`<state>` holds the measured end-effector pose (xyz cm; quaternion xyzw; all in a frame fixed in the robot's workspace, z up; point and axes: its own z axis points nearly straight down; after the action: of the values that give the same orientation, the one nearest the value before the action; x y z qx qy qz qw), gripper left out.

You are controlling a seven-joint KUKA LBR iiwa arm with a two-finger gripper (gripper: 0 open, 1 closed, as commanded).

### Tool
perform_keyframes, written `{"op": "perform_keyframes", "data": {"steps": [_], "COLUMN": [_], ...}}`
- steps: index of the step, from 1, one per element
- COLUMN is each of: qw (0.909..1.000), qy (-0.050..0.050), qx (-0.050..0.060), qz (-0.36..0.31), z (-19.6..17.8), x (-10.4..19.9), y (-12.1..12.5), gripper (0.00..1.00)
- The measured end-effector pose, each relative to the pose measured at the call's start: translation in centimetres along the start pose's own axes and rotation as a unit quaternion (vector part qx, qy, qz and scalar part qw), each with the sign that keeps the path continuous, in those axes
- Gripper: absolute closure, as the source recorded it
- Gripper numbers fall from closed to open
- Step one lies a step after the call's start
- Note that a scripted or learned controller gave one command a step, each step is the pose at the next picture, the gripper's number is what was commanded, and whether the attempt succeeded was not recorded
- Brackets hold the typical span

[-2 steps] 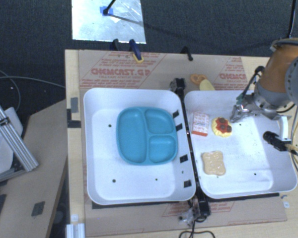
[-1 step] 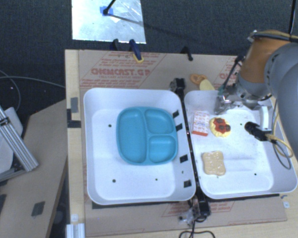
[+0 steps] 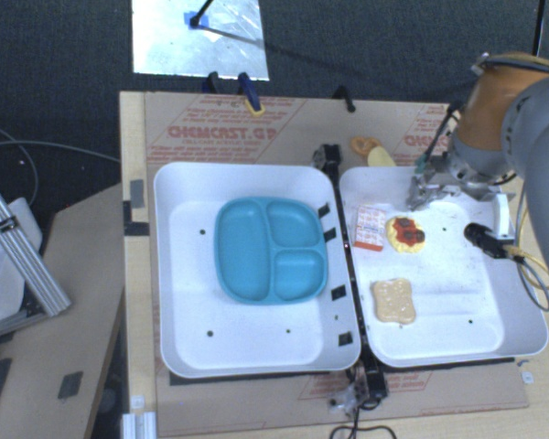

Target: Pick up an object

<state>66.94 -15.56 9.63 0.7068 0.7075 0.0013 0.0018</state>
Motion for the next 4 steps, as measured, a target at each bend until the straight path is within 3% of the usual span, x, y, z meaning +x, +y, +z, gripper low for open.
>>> {"op": "perform_keyframes", "data": {"steps": [1, 2, 3, 4], "qw": [1.0, 1.0, 1.0, 1.0], "qy": [0.0, -0.002, 0.001, 0.001], "qx": [0.0, -0.004, 0.004, 0.001], "qz": [0.0, -0.003, -0.002, 0.001], "z": [-2.6, 0.8, -9.0, 0.8], "x": [-3.5, 2.9, 9.4, 7.2], "y": [0.0, -2.8, -9.1, -11.3], "gripper": [0.0, 0.0, 0.0, 0.0]}}
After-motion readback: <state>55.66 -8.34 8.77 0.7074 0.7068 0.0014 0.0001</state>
